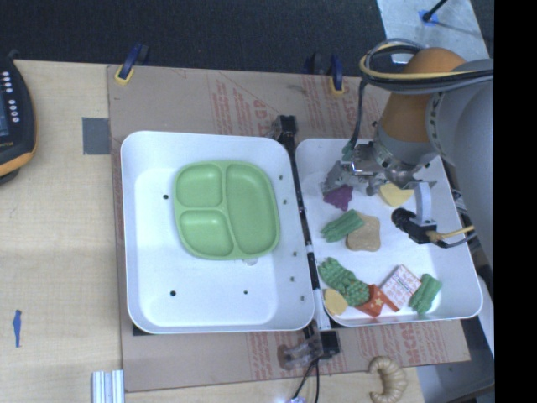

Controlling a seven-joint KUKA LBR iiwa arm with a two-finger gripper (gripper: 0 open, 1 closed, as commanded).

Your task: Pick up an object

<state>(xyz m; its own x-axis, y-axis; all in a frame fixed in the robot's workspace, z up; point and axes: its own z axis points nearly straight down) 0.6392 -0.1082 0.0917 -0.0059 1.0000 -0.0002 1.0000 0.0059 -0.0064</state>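
Nearest you, a tan curled piece lies on the surface below the bins. You see a green divided plate in the left bin. Right bin: the gripper hangs just above a purple toy, with green, tan and yellow pieces nearby; you cannot tell the fingers' state.

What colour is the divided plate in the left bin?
Light green: the three-compartment plastic plate in the camera view.
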